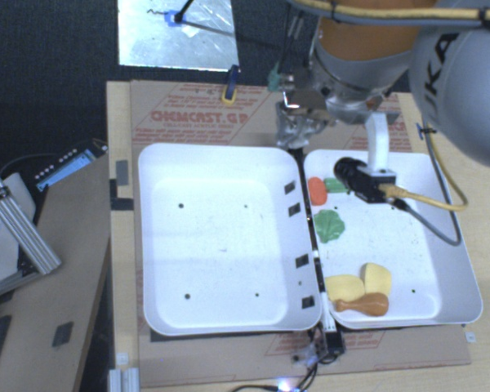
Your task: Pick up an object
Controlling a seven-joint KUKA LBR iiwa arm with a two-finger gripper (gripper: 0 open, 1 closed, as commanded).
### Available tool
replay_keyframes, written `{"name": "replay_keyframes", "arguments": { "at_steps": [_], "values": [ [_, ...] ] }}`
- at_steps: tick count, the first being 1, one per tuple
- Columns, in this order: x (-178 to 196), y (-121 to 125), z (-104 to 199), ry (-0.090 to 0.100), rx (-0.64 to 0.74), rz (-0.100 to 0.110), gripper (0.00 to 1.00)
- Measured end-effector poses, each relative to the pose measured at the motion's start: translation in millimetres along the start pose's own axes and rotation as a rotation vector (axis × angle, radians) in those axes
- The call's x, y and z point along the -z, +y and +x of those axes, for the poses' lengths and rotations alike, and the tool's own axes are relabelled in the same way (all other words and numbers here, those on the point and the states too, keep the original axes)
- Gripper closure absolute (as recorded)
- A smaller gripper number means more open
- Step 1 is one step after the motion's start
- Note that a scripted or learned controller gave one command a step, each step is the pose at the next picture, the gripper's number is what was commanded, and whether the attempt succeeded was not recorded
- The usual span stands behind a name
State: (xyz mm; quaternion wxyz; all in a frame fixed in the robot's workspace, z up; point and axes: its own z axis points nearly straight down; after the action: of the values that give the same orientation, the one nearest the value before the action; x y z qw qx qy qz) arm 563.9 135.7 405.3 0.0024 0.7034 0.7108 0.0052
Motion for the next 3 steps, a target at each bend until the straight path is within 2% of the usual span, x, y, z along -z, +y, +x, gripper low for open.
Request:
{"name": "replay_keyframes", "arguments": {
  "at_steps": [1,3],
  "values": [
    [-30.6,3.4,-0.9,-0.004,-0.006,0.01,1.0],
    [-44.3,89.0,8.8,-0.004,-0.005,0.007,1.0]
  ]
}}
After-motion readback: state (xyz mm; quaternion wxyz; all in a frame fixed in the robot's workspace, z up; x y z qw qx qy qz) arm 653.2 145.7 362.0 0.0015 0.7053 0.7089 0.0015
